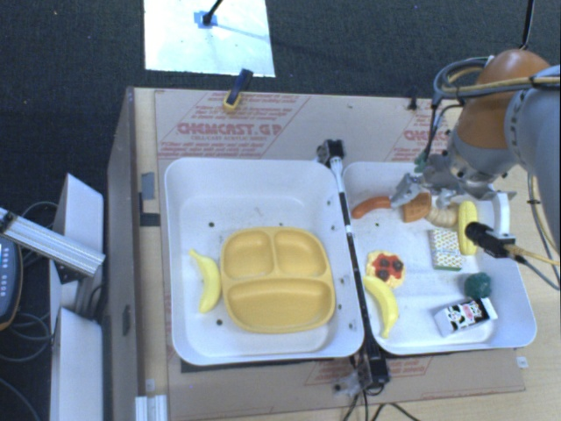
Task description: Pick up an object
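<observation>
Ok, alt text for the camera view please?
The claw hangs low over the right bin, near a toy carrot and a bread piece. The left bin holds a yellow divided tray and a banana.

Two bins (263,175) (517,318), two bananas (207,279) (383,303), one yellow tray (277,279).

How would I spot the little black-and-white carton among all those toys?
Look at the right-hand white bin, the one the grey arm reaches over. In its near right corner lies a small black-and-white box-shaped carton, just below a dark green round toy. It is the only boxy, cow-patterned item; its neighbours are coloured play foods.
</observation>
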`<state>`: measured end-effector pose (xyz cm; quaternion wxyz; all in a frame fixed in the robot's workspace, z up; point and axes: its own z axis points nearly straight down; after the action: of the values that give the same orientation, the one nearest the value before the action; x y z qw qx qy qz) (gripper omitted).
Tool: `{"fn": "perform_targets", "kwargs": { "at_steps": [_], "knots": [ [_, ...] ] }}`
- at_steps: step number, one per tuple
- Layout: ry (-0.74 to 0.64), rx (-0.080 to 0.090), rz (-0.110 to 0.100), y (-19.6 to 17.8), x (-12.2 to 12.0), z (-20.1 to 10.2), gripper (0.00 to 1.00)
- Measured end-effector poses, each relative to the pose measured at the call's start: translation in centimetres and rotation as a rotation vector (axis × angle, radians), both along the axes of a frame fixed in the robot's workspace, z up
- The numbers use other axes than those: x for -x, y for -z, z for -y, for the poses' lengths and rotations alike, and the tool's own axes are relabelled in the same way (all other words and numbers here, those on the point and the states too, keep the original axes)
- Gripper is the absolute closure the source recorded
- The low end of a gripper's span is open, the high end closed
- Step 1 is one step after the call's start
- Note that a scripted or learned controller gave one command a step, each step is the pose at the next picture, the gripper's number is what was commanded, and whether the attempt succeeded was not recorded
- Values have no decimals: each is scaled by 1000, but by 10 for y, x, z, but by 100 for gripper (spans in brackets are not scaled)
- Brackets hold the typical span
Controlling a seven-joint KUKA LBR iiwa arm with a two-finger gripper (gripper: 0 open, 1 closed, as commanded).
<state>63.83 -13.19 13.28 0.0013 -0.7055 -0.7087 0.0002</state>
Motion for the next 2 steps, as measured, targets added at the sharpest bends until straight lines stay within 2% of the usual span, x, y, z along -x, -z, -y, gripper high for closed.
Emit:
{"fn": "perform_targets", "kwargs": {
  "at_steps": [1, 2],
  "knots": [
    [-1, 1, 6, 48, -31, -41, 0],
    [2, 3, 6, 47, -31, 11, 0]
  ]
}}
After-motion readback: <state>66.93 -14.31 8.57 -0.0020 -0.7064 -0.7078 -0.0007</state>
